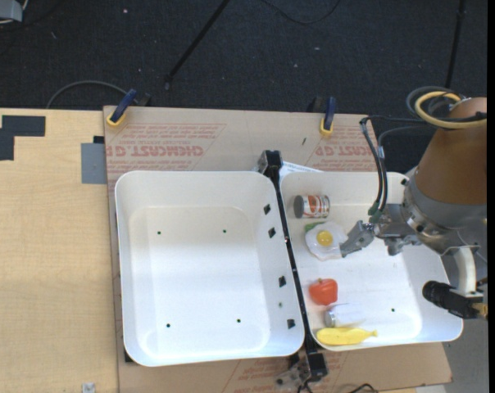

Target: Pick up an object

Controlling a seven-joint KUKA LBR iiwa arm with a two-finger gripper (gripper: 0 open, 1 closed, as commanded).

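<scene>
**Pincer over the right bin, nothing gripped**

Dark floor with cables lies beyond the bench [43, 244], which carries a cardboard sheet [198, 142] held by two clamps at its far edge. Two white bins sit side by side on the sheet. All positions below are given relative to the right bin [428, 322].

- Left bin [149, 199]: touching the right bin along its left wall, where a black divider strip [282, 252] runs.
- Can [311, 206]: lying on its side near the far left corner of the right bin.
- Egg [323, 241]: a white fried-egg piece with a yellow centre, on the bin floor just nearer than the can, against the left wall.
- Red item [323, 291]: on the bin floor, left of centre, nearer than the egg.
- White item [344, 314]: just beside the red item, toward the near wall.
- Banana [346, 335]: lying along the near wall, at the near left corner.

The arm [452, 162] enters over the right wall of the right bin. The pincer [352, 242] hangs over the bin's middle, its tip just beside the egg. The fingers are too small and blurred to read, so open or closed cannot be determined. No item is seen between them.
</scene>
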